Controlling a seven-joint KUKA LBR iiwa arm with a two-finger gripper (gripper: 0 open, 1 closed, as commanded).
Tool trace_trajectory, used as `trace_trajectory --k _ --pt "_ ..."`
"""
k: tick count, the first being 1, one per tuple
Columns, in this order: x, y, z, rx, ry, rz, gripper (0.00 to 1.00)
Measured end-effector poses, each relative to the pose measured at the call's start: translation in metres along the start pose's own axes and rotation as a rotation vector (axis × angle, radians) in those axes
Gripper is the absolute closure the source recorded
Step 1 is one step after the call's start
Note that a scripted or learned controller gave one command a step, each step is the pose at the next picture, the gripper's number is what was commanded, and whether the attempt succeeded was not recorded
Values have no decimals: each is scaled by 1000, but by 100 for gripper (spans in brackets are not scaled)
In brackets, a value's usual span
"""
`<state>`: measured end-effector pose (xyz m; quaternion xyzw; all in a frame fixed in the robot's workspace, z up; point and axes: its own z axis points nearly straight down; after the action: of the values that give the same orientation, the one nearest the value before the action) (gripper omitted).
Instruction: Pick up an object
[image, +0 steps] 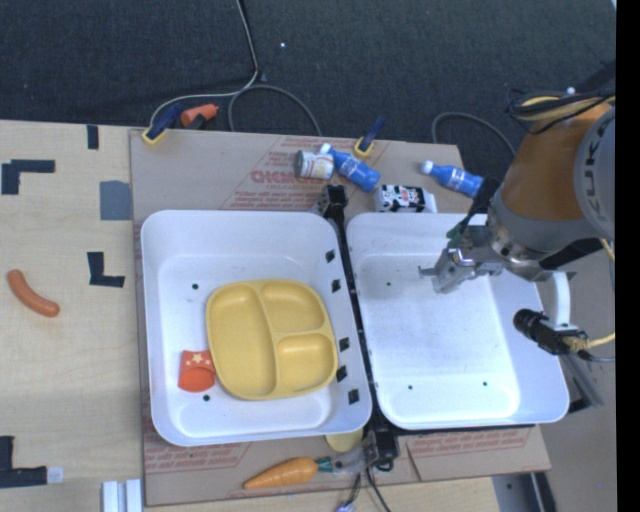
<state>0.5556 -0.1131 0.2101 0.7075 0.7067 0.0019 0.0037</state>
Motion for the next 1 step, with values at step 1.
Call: trace_trajectory --k 1 --pt "68 -12 27 12 5 -7 100"
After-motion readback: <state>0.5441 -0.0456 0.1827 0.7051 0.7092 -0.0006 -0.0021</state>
